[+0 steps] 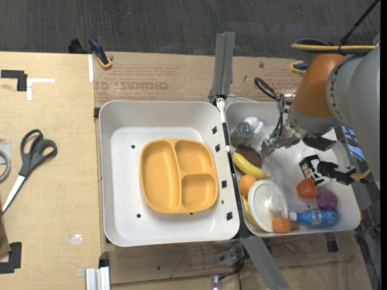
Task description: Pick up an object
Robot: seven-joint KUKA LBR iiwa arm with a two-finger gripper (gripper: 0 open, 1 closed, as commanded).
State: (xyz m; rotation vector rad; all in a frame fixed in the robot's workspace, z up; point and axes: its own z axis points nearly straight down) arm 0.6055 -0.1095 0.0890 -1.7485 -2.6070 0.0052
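Observation:
My gripper (269, 144) is lowered into the right bin (344, 222), in its upper left part. Just left of it lie a brown rounded object (249, 157) and a crumpled clear-and-white item (248, 127). A banana (250, 167) lies below the gripper, with an orange (246, 183) under it. A white bowl (266, 205) sits at the bin's front, a small orange fruit (280, 224) against it. A blue bottle (315, 218), a red ball (306, 188) and a purple object (326, 200) lie at the right front. Nothing shows between the gripper's tips.
The left bin (115, 180) holds a yellow divided plate (179, 175). Scissors (29, 156) lie on the wooden bench at far left. A grey divider post (224, 59) rises behind the gap between the bins. The arm's orange band (315, 89) hangs over the right bin's back.

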